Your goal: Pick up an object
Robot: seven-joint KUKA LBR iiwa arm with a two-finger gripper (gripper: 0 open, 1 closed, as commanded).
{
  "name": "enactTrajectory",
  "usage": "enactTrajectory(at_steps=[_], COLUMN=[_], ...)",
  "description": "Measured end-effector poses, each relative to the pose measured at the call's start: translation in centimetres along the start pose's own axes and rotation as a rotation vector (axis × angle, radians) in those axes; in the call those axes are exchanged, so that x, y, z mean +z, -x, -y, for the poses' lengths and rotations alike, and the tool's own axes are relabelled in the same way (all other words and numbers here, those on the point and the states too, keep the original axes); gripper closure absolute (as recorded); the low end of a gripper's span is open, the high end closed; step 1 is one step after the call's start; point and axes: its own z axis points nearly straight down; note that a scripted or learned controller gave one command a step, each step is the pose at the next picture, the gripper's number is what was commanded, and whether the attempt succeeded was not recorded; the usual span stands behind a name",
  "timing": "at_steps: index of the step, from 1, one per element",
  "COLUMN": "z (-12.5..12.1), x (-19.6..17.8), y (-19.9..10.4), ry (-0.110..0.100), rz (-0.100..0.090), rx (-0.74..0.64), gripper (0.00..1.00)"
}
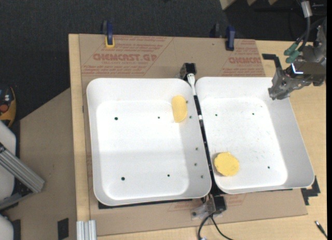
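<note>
While the arm reaches in from the right, its gripper (279, 89) hangs over the far right corner of the right bin (290, 130), at the bin's upper rim. Whether the pincer is apart or together cannot be told — the tips are too small and dark against the rim. Nothing shows between them.

Two yellow objects lie in the bins. A round yellow piece (226, 164) sits in the right bin, near its lower left corner, close to the divide between the bins and well apart from the gripper. An oblong yellow piece (179, 109) lies in the left bin (104, 130) on the upper right slope, just beside the shared edge.

Both bins rest on a brown board (155, 52) with red lettering — two blue clamps (108, 28) grip its far edge.
</note>
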Motion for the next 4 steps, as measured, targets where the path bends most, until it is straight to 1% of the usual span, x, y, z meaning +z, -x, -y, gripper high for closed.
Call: enactTrajectory(at_steps=[1,2,3,4], z=[0.2,0.0,-2.1,0.6], x=[4.5,-9.5,9.2,18.7], y=[-12.6,-14.1,-23.5,-26.2], ry=[-0.015,0.011,-0.025,-0.022], rz=[-0.003,-0.006,0.004,0.003], rx=[-0.015,-0.005,-0.009,-0.004], gripper=[1.0,1.0,1.0,1.0])
